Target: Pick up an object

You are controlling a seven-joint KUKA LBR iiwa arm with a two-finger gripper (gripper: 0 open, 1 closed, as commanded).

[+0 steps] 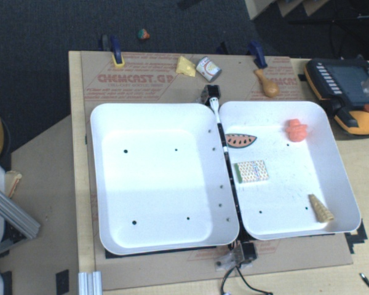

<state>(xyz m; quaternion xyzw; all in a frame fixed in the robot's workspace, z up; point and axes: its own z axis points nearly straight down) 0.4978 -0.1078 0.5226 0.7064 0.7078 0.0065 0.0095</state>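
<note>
Four objects in the right bin [341, 165]; cone [320, 208] points up-left.

Of the robot's own gear, you have what looks like its hand-held control pendant [343, 94] in front of you: a dark grey, rounded casing with rows of small pale keys, a glossy screen face and an orange-yellow underside.
</note>
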